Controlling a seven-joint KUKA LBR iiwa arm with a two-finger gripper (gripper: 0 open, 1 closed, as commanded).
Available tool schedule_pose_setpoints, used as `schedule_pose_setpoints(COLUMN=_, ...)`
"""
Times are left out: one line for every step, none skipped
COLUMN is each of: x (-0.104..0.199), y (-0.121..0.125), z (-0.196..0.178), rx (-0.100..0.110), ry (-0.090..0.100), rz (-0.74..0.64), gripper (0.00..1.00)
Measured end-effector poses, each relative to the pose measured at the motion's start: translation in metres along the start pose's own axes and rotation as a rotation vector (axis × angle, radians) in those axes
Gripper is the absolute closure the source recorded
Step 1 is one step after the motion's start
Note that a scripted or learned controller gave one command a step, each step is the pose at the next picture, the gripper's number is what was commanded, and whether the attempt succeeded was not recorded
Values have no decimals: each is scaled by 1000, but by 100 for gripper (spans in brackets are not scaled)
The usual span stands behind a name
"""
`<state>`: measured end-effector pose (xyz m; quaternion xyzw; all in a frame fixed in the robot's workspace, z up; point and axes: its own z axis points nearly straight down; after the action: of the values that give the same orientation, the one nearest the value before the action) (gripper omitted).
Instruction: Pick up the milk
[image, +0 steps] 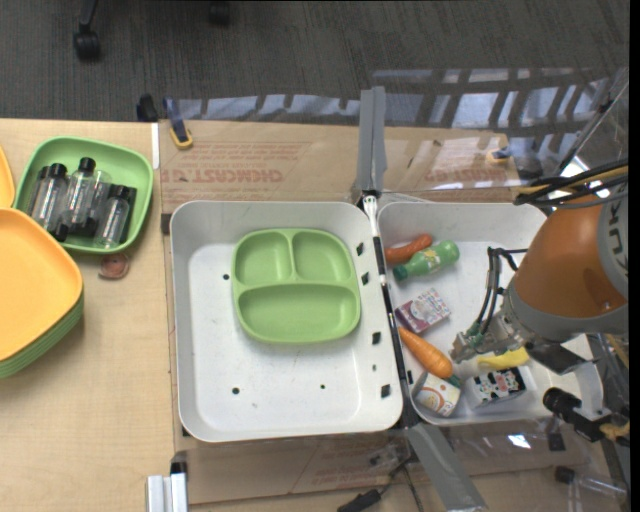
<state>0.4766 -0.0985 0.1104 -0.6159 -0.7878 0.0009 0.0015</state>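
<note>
The arm (575, 270) hides part of the milk (497, 384), seemingly.

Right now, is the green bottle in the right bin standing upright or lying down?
Lying down: the green bottle rests on its side on the right bin floor, beside a carrot.

Bins (190, 300): both white. Divided plate (296, 284) in left bin: light green. Right bin: carrot (427, 352), orange; second carrot (410, 246), orange-red; bottle (432, 260), green; small carton (424, 309), white with pink and purple print; milk (497, 383), white with black patches; banana (503, 358), yellow; cup (437, 393), white with an orange rim. Arm (575, 265): grey, orange band. Tabletop (90, 420): pale wood. Side tray (85, 160): green, with dark-capped clear bottles (82, 203). Stacked plates (35, 295): orange over green.
</note>
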Motion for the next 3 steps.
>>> schedule_pose_setpoints(x=45, y=59, z=-80, rx=-1, ry=-2, rz=-99, gripper=100)
schedule_pose_setpoints(x=30, y=117, z=-91, rx=-2, ry=-3, rz=-156, gripper=100)
schedule_pose_setpoints(x=48, y=140, z=-100, rx=-3, ry=-4, rz=-210, gripper=100)
